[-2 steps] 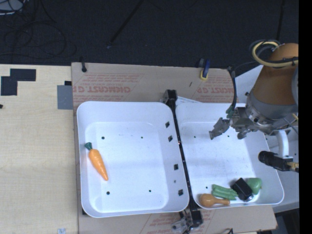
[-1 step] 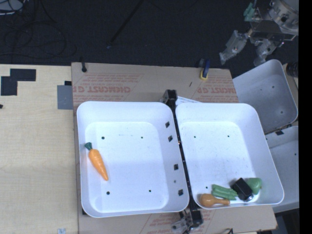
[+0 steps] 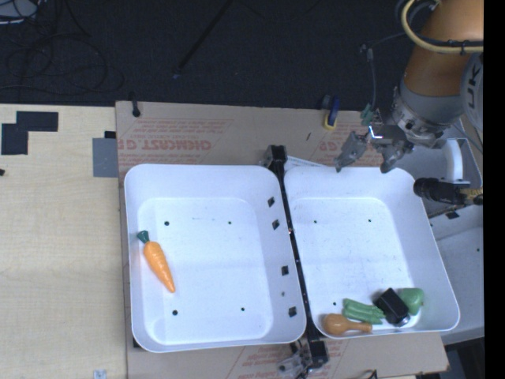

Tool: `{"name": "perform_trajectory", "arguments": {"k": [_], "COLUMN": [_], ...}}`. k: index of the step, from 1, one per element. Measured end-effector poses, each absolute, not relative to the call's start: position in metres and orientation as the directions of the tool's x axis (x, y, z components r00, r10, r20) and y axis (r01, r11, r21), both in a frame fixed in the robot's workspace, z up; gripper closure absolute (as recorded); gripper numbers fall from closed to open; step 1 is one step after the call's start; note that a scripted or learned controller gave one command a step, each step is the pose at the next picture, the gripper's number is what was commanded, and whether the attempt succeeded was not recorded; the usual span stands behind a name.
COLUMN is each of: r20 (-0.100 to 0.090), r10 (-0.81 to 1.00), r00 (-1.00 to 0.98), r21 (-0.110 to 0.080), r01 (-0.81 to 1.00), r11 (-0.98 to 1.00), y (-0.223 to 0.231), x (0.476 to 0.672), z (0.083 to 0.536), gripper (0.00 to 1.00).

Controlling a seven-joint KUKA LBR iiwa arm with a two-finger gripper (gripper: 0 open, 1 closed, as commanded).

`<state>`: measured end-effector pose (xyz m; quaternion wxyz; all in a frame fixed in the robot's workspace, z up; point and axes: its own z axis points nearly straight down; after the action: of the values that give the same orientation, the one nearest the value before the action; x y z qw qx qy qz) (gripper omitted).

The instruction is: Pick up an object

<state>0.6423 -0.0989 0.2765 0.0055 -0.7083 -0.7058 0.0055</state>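
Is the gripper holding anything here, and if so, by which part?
Nothing is held. The gripper hangs open above the right bin's far edge, fingers spread with only air between them.

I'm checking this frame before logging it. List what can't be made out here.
- Green toy in the right bin, camera view: a black block lies over part of it, so its full shape is hidden.
- Arm, camera view: cut off by the top and right edges.
- Small blue and yellow thing on the cardboard beyond the bins: too small to name.
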Motion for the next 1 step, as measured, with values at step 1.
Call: {"name": "perform_trajectory", "arguments": {"k": [1], "r20": [0.0], "r10": [1.0], "r00": [-0.007], "r21": [0.014], "r01": [1.0], "r11": [0.007], "y": [-0.0359], "x": [0.6452], "z": [0.4243], "gripper": [0.0]}}
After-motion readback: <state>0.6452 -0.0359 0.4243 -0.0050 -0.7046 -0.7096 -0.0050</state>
